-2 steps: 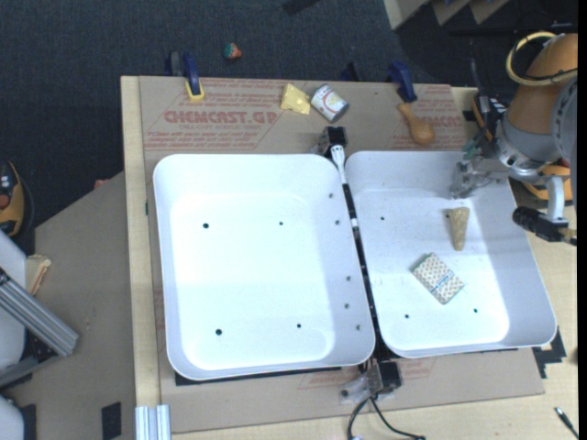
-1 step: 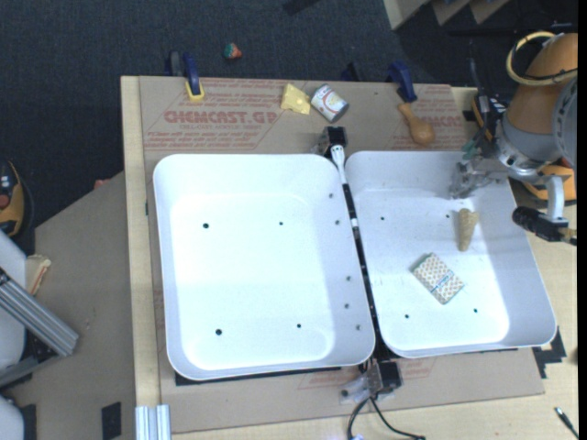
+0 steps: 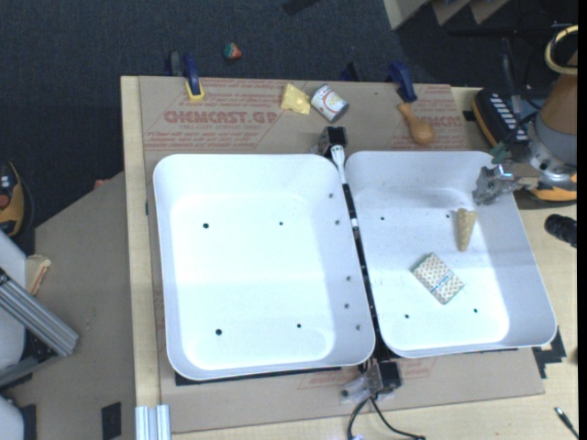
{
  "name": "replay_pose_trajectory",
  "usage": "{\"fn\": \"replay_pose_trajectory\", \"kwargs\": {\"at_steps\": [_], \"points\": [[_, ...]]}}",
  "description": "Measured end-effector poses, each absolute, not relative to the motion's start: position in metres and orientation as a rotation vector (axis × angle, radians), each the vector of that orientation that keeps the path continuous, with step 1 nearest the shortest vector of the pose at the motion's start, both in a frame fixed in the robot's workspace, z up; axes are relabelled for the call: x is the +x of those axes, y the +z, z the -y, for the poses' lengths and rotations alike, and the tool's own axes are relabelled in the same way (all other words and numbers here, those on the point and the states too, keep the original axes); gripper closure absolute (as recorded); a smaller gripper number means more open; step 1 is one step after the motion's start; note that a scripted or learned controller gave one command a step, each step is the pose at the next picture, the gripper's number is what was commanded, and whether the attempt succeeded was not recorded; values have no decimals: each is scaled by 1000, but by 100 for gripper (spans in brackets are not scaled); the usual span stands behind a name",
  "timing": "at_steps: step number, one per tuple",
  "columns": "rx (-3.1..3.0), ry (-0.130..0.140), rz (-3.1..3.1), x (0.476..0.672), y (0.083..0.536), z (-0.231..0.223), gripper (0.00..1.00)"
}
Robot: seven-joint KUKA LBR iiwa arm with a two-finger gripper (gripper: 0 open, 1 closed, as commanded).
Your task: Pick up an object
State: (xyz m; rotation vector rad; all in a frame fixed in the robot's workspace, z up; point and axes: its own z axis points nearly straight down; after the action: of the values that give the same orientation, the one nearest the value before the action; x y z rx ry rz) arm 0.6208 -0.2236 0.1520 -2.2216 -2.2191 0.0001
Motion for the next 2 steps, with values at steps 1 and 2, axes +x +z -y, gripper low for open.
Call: {"fn": "replay_pose_trajectory", "kwargs": {"at_steps": [1,2], "points": [[-2218,4,2218,613,117,223,100],[-2219,5,2213,545,101,224,100]]}}
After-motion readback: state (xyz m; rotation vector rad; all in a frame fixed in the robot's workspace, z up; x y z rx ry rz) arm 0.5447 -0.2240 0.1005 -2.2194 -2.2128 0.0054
